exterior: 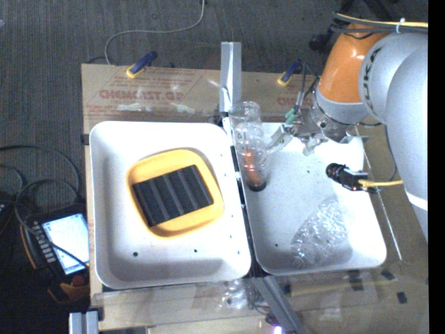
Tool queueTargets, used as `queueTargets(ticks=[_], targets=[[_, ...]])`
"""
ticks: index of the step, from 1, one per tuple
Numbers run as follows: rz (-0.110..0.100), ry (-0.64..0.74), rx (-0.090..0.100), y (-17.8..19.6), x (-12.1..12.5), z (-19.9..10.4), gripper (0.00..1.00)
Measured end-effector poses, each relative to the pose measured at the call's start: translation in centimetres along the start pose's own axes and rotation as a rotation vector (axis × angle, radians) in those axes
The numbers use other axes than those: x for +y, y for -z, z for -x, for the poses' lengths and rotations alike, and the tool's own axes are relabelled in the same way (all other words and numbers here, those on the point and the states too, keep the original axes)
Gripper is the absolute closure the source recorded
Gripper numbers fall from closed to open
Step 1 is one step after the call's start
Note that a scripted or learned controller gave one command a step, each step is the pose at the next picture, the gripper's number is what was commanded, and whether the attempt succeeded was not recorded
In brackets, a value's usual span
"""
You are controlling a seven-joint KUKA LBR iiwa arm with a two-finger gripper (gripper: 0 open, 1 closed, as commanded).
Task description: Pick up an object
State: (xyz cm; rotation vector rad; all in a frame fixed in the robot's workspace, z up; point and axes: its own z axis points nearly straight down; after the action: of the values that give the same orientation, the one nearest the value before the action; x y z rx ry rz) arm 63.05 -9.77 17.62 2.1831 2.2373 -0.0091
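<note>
- The yellow tray with black ridges (176,192) lies flat in the left bin (111,145), untouched.
- At the divider, the clear bottle (249,145) stands high, apparently lifted by the gripper (300,129); judged so, the pick is mostly done.
- Whether the fingers clamp it, I cannot tell: glare hides them.
- Crumpled clear plastic (318,229) rests in the right bin (278,256).

- Arm (407,96) — smooth, rounded light-grey casing, large curved segments.
- Orange band (345,68) — glossy and dome-shaped, above the wrist.
- Yellow cable (379,22) — thin, running across the casing's top.
- End effector (300,127) — small metallic fittings, detail indistinct.
</note>
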Motion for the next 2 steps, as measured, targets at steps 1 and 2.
queueTargets(ticks=[1, 2], targets=[[0.011, 0.371, -0.008, -8.4, -1.2, 2.1, 0.00], [-0.005, 0.141, 0.014, 0.8, -2.9, -1.0, 0.00]])
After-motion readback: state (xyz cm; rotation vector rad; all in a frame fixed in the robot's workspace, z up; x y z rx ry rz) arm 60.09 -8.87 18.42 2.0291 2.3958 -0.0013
